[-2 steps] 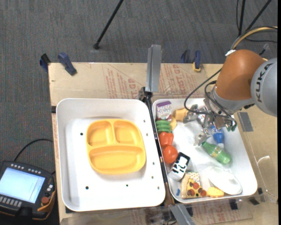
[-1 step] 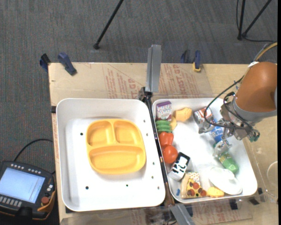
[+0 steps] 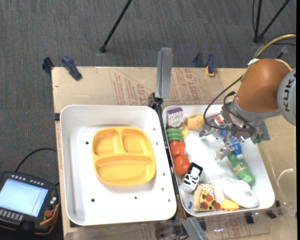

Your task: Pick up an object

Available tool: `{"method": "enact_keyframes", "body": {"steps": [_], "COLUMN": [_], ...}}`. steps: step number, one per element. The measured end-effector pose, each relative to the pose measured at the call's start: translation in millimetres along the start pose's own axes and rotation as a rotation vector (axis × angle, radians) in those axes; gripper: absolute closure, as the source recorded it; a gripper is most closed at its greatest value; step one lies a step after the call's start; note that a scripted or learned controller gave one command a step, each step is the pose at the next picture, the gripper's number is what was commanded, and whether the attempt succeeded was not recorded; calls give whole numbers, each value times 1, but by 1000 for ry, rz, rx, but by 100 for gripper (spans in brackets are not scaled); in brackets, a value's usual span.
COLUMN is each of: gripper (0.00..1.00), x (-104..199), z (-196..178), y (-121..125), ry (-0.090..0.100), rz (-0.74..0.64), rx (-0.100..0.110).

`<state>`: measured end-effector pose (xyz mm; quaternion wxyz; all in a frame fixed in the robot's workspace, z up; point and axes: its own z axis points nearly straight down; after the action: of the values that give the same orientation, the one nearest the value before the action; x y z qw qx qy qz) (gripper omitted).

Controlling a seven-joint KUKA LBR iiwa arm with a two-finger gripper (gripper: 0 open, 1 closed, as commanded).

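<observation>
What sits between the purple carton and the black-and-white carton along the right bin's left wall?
Camera view: below the purple carton come a green toy vegetable, then two red tomatoes, then the black-and-white carton.

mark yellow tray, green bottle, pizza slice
yellow tray point(image 3: 124, 158): camera view, middle divider.
green bottle point(image 3: 241, 169): camera view, mid-body.
pizza slice point(image 3: 206, 198): camera view, topped face.

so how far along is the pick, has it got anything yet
Done: the arm is over the right bin. In hand: the gripper hangs just above the green bottle, with nothing visibly held. Left: closing on an object and lifting it; the toys all lie in the bin.
</observation>
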<state>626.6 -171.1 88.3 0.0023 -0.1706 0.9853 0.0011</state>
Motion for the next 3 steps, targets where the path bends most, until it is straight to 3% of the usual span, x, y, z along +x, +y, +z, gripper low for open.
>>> {"method": "enact_keyframes", "body": {"steps": [1,2,3], "gripper": [0,0,0], "x": [-37,79,43], "z": [0,0,0], "y": [47,-2,-20], "ry": [0,5,0], "rz": [-44,3,-309], "rx": [0,3,-6]}}
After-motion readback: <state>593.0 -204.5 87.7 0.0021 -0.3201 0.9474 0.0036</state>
